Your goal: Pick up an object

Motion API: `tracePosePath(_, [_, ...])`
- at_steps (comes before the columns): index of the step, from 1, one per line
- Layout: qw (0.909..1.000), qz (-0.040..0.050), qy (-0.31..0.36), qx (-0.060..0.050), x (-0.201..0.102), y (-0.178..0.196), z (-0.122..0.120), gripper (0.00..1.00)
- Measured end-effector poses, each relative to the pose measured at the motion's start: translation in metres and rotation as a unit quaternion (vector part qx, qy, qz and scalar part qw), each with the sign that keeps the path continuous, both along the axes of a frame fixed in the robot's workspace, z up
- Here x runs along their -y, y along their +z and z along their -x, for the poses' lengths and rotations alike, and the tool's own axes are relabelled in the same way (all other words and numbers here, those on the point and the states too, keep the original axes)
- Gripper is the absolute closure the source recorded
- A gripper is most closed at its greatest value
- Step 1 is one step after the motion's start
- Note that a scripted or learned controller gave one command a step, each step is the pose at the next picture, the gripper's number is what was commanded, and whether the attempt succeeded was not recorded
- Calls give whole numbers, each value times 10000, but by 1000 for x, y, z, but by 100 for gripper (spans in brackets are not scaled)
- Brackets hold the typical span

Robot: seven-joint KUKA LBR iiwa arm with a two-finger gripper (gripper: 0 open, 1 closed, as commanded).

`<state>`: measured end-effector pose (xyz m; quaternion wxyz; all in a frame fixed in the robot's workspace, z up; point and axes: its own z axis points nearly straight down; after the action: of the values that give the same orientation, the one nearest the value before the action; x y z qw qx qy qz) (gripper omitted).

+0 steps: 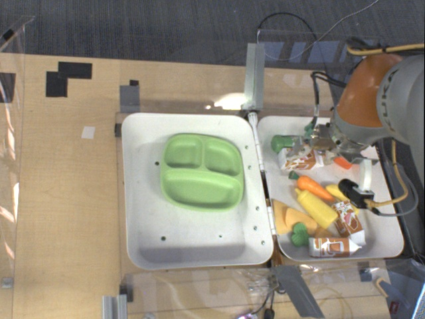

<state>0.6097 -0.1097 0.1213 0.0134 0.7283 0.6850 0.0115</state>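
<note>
Sitting on the big wooden table (pixel 66 198) are two white bins, side by side. The left bin (pixel 143 244) has one thing in it, a green plate (pixel 201 171) with three little rooms, lying flat in the middle. It looks like a spot to put food, so I think the toys may go there one day.

The right bin (pixel 392 238) is full of toy food, all piled close so the arm can reach any of it. The grey and orange arm (pixel 382 95) comes in from the right and bends low over the back of this bin. Its pincer (pixel 317 138) hangs right over a small brown and white carton (pixel 300 158). I cannot tell if the pincer is spread or pressed together, or if it grips anything.

Nearer the front lie a yellow bottle (pixel 317 209), an orange carrot (pixel 313 188), a yellow cheese wedge (pixel 287 216), another carton (pixel 332 246) and a little green piece (pixel 300 233). A green thing (pixel 282 141) sits at the back, just beside the pincer.

I think the arm is going for the carton under it.
</note>
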Motion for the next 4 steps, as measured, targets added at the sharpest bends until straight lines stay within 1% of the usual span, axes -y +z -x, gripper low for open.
tracePosePath(1, [10000, 34, -48, 62, -15, -9, -31, 0])
tracePosePath(2, [9990, 21, 446, -11, -13, -11, -44, 0])
tracePosePath(3, [9993, 45, 365, 89, -16, -11, -33, 0])
tracePosePath(4, [9983, 61, 580, 87, -20, -11, -36, 0])
